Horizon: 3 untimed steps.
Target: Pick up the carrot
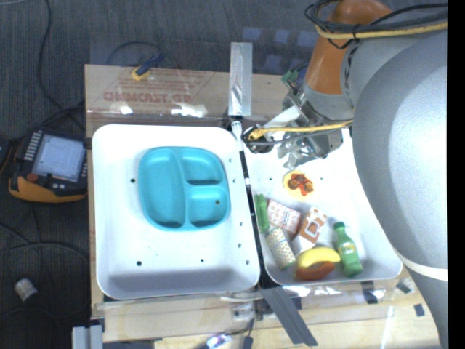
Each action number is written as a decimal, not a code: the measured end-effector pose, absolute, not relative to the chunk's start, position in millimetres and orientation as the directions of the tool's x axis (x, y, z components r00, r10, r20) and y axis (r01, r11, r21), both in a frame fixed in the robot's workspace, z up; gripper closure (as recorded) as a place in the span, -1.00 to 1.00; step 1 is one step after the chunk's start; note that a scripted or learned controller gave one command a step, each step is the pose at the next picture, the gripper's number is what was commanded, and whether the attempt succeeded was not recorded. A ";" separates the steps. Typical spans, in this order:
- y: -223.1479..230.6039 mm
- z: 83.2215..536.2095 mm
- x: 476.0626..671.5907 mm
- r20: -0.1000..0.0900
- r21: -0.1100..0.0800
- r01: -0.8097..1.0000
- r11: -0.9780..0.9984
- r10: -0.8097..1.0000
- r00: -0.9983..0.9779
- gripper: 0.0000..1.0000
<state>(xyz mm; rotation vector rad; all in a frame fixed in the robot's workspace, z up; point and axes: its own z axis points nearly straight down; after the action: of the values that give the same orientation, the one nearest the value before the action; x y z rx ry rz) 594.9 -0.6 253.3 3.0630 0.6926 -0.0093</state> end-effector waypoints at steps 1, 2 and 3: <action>-96.1 391.5 601.0 -0.005 0.001 0.520 -0.854 0.520 0.854 1.00; -54.3 262.6 603.5 -0.006 -0.004 0.581 -0.814 0.581 0.814 1.00; -18.5 234.0 545.6 -0.008 -0.004 0.355 -0.935 0.355 0.935 1.00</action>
<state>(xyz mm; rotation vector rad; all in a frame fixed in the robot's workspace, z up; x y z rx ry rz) 545.6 -18.5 234.0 3.0927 0.5667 -0.0138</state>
